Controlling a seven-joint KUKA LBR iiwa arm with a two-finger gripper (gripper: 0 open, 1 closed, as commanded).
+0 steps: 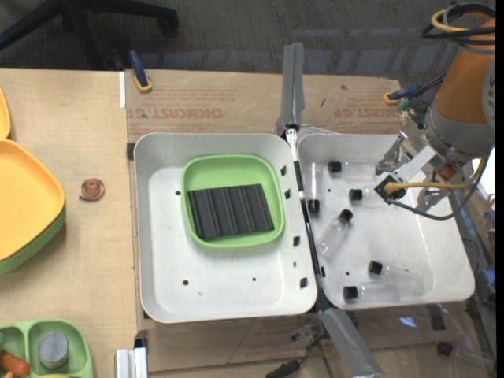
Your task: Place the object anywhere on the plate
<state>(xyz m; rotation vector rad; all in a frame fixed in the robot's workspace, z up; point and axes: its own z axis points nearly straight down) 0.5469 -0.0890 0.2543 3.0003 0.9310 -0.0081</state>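
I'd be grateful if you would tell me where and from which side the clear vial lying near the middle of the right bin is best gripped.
Probably across its clear body, just below the black cap. The vial lies flat on the right bin floor, slanting from upper right to lower left, so come from above with the jaws set across its long axis. It lies apart from the other vials, which leaves room either side.

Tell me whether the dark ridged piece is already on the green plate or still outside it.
On it. The dark ridged piece lies flat inside the green plate in the left bin.
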